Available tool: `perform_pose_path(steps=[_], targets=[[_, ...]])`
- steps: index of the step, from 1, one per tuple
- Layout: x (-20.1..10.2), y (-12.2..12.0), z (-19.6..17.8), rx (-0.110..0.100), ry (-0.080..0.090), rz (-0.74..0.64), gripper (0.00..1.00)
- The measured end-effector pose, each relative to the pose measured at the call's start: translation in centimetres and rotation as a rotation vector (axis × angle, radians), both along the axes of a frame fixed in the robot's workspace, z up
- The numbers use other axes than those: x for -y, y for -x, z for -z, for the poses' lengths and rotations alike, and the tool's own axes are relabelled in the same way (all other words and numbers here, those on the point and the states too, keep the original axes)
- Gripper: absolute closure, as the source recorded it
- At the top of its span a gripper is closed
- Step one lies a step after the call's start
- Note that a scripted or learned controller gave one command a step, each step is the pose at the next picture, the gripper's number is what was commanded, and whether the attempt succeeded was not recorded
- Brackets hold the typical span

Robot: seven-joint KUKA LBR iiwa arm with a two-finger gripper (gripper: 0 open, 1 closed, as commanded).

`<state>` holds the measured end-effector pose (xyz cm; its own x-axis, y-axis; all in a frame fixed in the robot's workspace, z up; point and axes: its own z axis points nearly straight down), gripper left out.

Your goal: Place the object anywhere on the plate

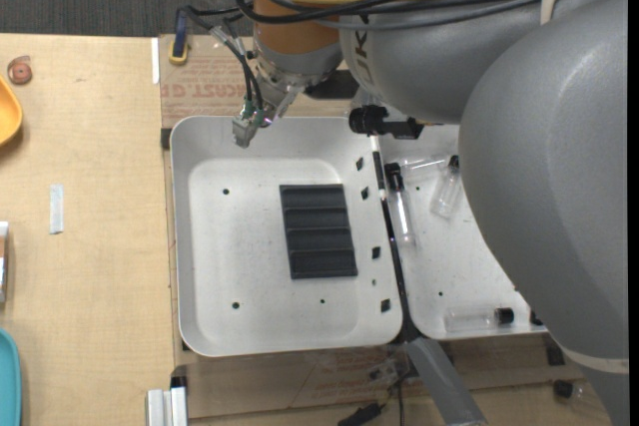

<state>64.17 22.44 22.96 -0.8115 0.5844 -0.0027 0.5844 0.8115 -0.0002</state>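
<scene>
We count two shallow white bins, a left bin [200, 314] and a right bin [449, 304], and one black ridged block [318, 231] in the left one. We also see one arm [479, 35] with one gripper [246, 130].

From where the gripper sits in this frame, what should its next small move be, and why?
Probably a shift toward the bin's middle, over the black ridged block, before descending. The gripper hangs at the far rim of the left bin, with nothing visible between its fingers, and the block lies apart from it on the bin floor.
</scene>
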Motion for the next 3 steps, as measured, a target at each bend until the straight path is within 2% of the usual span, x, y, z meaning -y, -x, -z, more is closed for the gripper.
perform_pose_path(steps=[1,2,3], targets=[[-0.4,-0.8,10.1,-0.001,-0.001,-0.045,1.00],[-0.3,6.9,4.3,-0.002,-0.001,-0.196,1.00],[-0.2,10.8,1.7,-0.003,-0.001,-0.316,1.00]])
